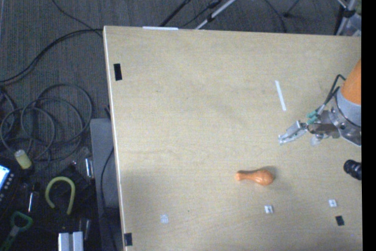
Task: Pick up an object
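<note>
An orange, pear-shaped object (255, 176) lies on its side on the pale wooden benchtop (194, 126), its narrow end pointing left. My gripper (289, 133) reaches in from the right edge and hangs over the bench, up and to the right of the orange object and apart from it. I see nothing in its grasp. The orange band of the arm (352, 88) shows at the right edge.
A thin white stick (281, 95) lies on the bench above the gripper. Small white and black tags (268, 208) dot the bench's lower right, and a black tag (117, 72) sits near its left edge. Cables and tools (53, 144) cover the floor to the left.
</note>
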You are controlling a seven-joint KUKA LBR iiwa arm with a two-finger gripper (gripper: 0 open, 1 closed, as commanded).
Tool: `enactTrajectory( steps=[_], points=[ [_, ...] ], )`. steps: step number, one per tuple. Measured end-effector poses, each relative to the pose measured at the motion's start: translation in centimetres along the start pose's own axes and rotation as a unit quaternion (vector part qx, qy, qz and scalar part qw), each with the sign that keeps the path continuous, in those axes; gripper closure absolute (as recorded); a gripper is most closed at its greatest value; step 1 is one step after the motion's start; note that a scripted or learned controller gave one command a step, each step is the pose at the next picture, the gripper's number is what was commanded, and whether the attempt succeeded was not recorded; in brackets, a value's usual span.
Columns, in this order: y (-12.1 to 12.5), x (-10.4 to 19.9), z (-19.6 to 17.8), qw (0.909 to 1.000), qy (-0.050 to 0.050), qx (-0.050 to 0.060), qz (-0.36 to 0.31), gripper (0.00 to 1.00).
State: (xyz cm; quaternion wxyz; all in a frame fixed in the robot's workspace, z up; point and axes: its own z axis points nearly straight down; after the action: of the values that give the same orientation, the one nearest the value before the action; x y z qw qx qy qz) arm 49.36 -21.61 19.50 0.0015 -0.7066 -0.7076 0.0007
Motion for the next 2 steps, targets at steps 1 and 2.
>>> enactTrajectory(
  steps=[1, 2],
  points=[
    [8.2, -0.6, 2.2, 0.9998, -0.001, 0.000, 0.020, 0.00],
    [14.9, 0.9, 7.9, 0.9995, -0.001, 0.000, 0.032, 0.00]
  ],
)
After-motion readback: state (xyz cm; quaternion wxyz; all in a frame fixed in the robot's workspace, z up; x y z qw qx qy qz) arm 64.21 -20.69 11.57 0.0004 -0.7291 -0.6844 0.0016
